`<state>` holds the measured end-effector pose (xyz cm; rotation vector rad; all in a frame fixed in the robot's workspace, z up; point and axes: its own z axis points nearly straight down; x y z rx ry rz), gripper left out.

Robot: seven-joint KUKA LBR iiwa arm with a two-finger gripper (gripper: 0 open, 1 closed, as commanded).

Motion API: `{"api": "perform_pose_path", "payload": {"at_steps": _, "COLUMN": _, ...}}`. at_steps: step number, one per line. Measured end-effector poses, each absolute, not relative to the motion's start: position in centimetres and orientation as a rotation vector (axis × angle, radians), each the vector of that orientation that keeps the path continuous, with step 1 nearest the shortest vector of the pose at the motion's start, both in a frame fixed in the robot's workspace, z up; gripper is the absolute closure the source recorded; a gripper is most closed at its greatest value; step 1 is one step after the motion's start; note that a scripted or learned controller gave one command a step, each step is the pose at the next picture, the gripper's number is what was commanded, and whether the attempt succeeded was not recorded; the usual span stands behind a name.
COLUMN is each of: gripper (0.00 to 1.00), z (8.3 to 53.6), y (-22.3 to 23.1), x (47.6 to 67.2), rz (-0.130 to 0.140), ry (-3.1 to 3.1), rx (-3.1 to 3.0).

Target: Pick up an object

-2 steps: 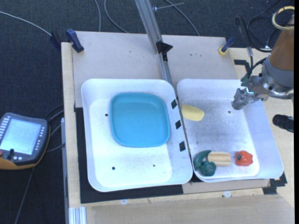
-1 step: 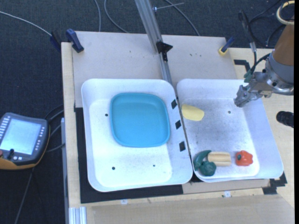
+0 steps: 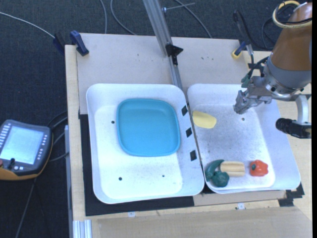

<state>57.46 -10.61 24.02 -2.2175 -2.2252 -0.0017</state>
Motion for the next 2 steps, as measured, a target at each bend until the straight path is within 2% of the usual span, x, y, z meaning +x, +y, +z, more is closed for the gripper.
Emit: {"api": "perform_pose_path", "payload": {"at_steps": 2, "gripper": 1.00, "z": 25.5, "y": 0.3, "x": 59.0, "rz": -0.003, "ry": -2.227, "rx": -2.216}}
